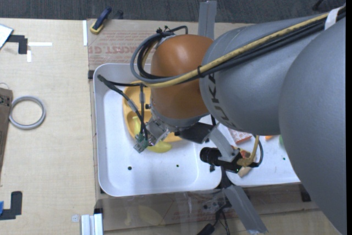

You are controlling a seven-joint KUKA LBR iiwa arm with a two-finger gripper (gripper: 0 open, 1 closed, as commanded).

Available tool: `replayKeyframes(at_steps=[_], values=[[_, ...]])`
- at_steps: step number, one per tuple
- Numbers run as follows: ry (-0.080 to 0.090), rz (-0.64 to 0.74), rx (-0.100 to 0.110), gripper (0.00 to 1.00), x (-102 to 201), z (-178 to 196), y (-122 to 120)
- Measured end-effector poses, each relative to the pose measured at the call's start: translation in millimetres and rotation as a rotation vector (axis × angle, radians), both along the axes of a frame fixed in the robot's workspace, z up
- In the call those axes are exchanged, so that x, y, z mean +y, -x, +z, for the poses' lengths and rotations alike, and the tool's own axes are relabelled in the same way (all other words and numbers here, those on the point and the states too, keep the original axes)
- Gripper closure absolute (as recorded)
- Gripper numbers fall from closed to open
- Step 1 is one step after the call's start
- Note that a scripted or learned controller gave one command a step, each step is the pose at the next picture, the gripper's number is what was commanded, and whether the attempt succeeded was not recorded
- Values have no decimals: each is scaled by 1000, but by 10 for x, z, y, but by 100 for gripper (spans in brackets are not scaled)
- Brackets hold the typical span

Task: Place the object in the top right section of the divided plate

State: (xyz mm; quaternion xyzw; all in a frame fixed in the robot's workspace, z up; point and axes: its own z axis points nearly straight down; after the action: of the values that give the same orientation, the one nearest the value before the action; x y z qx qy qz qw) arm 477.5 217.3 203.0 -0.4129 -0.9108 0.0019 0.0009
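A yellow divided plate (130, 111) lies in the left white bin (115, 173), mostly hidden under my arm's orange wrist band. My gripper (145, 140) reaches down over the plate's near edge, with the wrist covering its tips. A pale yellow-green object (161, 147) peeks out just right of the gripper at the plate's lower edge. Whether it is held or lying on the plate cannot be made out. The plate's sections are hidden.
The right bin (275, 170) is largely covered by the arm, and a pinkish flat item (240, 137) and an orange scrap (268, 137) show in it. A tape roll (26, 112) lies on the bench at left. A blue-and-yellow tool (102, 18) lies behind the bins.
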Motion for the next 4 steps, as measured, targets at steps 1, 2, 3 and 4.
replayKeyframes(at_steps=[1, 2, 3, 4], values=[[0, -4, 3, 100, 47, -1114, -88], [0, -179, -4, 100, -118, 1156, -885], [1, -192, 0, 100, -71, 605, -440], [1, -208, 0, 100, -55, -249, -88]])
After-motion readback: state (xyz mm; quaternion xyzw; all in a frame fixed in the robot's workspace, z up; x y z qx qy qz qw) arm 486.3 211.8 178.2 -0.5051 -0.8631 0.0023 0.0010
